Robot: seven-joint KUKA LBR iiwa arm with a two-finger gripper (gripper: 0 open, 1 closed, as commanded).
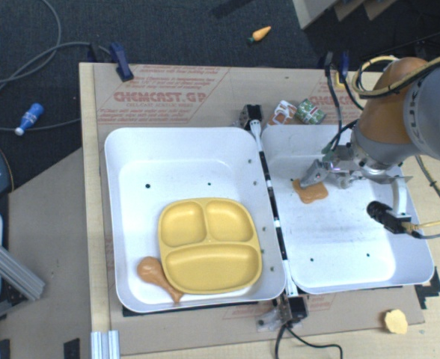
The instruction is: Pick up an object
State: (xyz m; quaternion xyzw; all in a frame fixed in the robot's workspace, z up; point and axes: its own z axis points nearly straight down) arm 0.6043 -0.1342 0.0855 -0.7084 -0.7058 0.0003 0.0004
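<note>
A flat orange-brown piece [313, 192] lies in the right bin [340, 264], near its upper left corner. My gripper [319, 174] hangs low just above and slightly behind that piece, at its upper edge, and the grey arm leads away to the right. Whether it touches the piece cannot be made out. In the left bin [130, 163] rests a yellow divided plate [209, 245]. An orange drumstick-shaped toy [157, 274] lies against the plate's lower left edge.
Small crumpled wrappers [298, 112] lie on the bench behind the right bin. A yellow chunk [394, 321] sits on the bench at the front right. A black fitting with a cable [387, 216] hangs from the arm over the right bin's right half.
</note>
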